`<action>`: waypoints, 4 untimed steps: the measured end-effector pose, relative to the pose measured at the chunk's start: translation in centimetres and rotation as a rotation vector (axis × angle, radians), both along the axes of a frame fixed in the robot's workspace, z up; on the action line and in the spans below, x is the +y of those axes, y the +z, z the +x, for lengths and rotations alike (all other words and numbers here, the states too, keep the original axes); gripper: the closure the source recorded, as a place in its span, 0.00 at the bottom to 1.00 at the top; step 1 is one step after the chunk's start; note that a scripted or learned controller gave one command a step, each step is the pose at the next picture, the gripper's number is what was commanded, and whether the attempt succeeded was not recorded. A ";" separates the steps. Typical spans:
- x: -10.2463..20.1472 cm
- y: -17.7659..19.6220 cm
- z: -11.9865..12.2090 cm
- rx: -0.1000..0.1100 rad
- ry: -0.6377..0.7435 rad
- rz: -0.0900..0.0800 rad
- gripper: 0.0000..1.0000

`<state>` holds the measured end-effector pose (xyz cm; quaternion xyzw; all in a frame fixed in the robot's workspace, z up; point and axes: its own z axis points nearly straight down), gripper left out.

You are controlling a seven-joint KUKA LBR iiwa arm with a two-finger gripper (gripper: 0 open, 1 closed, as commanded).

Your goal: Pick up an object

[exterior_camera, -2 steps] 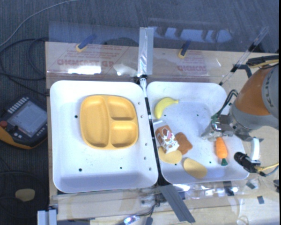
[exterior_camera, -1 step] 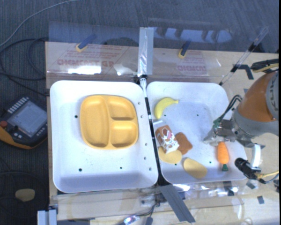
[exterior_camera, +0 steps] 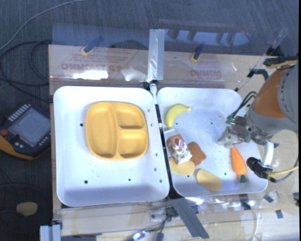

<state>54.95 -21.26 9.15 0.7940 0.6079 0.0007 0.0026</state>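
Jaws' state I cannot tell; gripper [exterior_camera: 234, 137] hovers just above the toy carrot [exterior_camera: 238, 162]. Nothing lifted yet, so the grasp remains.

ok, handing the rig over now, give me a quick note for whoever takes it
Gripper: low in the right bin, just above the carrot; nothing visibly held.
Right bin also holds a banana, a small snack pile and a yellow chip.
Left bin holds the yellow divided plate.
Done: nothing lifted yet.
Left: grasp one item, probably the carrot, and lift it.
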 end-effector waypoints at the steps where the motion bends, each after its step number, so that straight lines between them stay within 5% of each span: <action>1: 1.2 0.1 0.5 -0.002 0.016 0.016 0.00; 2: 0.2 5.4 -3.4 0.007 -0.010 0.004 0.00; 3: 1.2 0.0 -5.9 -0.007 0.132 0.011 0.00; 4: 4.8 2.3 -6.6 0.008 0.299 0.004 0.00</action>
